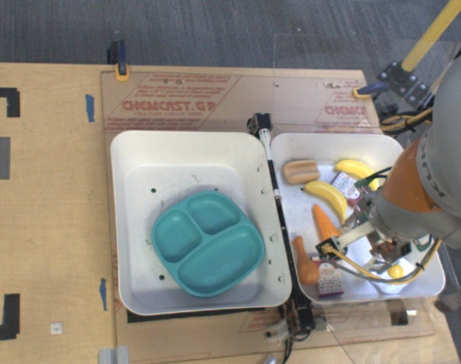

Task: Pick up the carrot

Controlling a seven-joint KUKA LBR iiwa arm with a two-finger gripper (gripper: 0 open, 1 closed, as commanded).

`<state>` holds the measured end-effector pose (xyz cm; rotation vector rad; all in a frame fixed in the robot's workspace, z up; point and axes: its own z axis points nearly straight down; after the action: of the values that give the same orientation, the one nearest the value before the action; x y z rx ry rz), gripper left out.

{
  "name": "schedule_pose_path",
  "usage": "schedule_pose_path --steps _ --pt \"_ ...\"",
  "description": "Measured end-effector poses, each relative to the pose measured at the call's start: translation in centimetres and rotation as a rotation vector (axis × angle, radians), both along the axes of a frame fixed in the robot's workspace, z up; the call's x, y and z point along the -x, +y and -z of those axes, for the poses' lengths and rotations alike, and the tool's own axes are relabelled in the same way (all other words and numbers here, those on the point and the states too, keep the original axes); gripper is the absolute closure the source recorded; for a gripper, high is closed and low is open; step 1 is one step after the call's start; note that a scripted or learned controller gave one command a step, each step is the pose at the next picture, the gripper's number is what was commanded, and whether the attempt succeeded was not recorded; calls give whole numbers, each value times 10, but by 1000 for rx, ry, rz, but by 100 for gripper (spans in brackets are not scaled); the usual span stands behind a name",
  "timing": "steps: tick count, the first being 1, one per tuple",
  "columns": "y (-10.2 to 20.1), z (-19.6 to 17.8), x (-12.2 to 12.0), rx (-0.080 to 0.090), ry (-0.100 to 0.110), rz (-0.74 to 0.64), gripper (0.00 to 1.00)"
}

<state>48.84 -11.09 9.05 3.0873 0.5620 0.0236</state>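
- The carrot (324,222) lies in the right bin (291,146), left of middle, its tip pointing toward the far wall.
- The gripper (376,243) hangs just to the carrot's right; the wrist hides it, so I cannot tell whether it is open or closed, nor whether it touches the carrot.
- A banana (327,197) lies just beyond the carrot's tip, with a bread roll (300,171), a second banana (355,169) and a small packet (344,182) farther back.
- A darker orange piece (305,262) and a small box (329,283) sit just in front of the carrot.
- The left bin (139,165) holds a teal divided plate (208,243).
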Motion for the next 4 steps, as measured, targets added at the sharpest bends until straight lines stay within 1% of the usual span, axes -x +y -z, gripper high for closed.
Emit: schedule_pose_path --steps 1,2,3,4 --pt "113 -96 7 -9 14 -12 0" --pt "71 -93 -59 -2 20 107 0" --pt "102 -93 10 -6 25 10 0" --pt "42 -94 -71 1 18 -17 0"
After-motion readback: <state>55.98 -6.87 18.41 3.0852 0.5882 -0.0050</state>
